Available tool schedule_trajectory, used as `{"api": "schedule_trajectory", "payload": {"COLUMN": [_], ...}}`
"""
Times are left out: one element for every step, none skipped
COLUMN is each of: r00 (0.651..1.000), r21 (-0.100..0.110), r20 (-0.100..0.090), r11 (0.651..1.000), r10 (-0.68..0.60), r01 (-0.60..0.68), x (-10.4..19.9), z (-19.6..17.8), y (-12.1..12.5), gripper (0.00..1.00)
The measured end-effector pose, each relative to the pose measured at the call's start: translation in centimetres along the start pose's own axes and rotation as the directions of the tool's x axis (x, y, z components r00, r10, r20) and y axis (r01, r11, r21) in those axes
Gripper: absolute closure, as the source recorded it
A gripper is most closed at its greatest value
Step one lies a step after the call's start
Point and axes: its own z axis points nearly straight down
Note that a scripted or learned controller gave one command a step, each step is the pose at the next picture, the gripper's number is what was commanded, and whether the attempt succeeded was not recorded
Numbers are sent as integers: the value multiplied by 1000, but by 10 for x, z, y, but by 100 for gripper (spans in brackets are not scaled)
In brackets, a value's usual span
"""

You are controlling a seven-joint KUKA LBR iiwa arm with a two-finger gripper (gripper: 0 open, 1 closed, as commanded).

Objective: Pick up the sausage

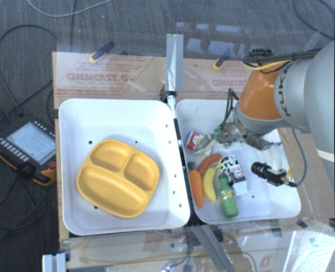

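Bottle (229,199) beside banana (210,183) — carrot (196,187).

Bright, even overhead light whitens both bins (122,109), shadows stay soft, and the arm (317,89) looks slightly blurred.

Divided tray (118,177) in left bin (71,118); sausage (208,162), carrot (196,187), banana (210,184), bottle (228,198) in right bin (286,208).

Faint red mirrored lettering runs across the cardboard sheet (105,77) behind the bins, too blurred to read; nothing else carries legible text
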Motion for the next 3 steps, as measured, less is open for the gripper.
{"api": "schedule_trajectory", "payload": {"r00": [999,999,980], "r21": [10,9,27], "r20": [3,1,3], "r11": [999,999,980], "r10": [46,47,198], "r01": [-46,-47,-198], "x": [6,6,37], "z": [15,6,-121], "y": [-35,-34,-70], "gripper": [0,100,100]}}
